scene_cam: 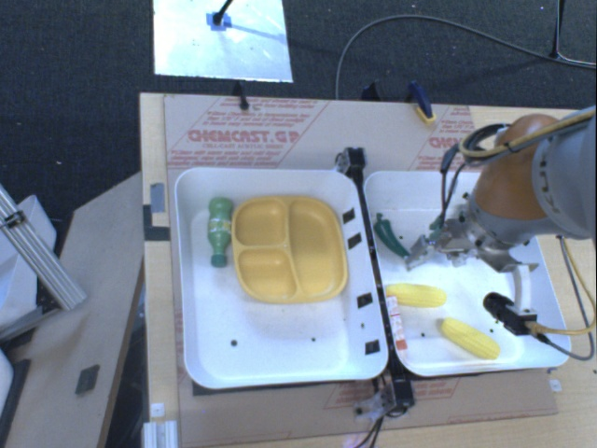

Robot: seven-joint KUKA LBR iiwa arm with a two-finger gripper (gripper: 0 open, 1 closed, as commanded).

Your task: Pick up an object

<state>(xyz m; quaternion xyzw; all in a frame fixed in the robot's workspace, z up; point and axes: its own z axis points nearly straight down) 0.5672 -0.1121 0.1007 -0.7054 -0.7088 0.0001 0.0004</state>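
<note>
In the right bin, my gripper hangs low over the floor, its grey arm coming in from the right. A green curved object lies just left of the gripper, close to the divider. One yellow corn cob rests just below the gripper. A second corn cob lies nearer the bin's front edge. I see nothing held at the gripper's tip.
The left bin holds a yellow divided plate and a green bottle beside it. A small red-and-white item lies along the divider. A black cable fitting hangs from the arm over the right bin.
</note>
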